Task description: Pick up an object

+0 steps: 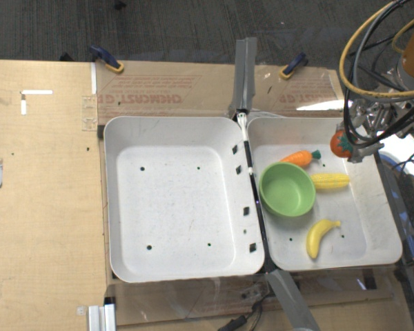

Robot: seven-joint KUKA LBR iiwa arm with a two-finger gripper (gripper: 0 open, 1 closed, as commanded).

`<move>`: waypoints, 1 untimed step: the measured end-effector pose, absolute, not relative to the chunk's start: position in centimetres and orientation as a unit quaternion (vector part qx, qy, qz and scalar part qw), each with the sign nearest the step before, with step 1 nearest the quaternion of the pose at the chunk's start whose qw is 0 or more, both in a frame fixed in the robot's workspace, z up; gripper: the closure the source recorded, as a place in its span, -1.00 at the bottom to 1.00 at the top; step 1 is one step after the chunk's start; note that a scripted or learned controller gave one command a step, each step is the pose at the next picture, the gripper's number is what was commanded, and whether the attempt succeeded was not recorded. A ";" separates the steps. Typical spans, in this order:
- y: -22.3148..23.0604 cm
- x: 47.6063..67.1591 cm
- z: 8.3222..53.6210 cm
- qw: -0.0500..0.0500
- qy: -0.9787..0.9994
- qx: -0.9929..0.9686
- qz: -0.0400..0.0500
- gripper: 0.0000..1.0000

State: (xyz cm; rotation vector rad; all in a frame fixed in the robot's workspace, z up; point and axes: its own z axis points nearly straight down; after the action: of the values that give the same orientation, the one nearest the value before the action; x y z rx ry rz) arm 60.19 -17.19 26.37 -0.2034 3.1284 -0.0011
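Note:
My gripper (352, 149) hangs over the back right corner of the right bin (383, 250). It is shut on a small red toy fruit with a green top (339, 144), which sticks out to the left of the fingertips. Below it in the same bin lie an orange toy carrot (297, 158), a yellow corn cob (329, 181), a green bowl (288, 190) and a yellow banana (318, 237). The gripper's body and cables hide the bin's far right rim.
The left bin (117, 205) is white, with a divider (248, 178) running between the two bins. Looped yellow and black cables (372, 54) hang at the upper right. Two clamps (107, 58) hold cardboard behind the bins.

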 end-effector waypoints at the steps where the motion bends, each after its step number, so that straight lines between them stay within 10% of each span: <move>1: -20.3 52.9 11.5 0.001 0.949 -0.314 0.000 1.00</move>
State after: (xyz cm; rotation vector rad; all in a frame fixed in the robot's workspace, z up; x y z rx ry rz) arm 52.93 -20.31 11.50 -0.9870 2.9797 -0.0004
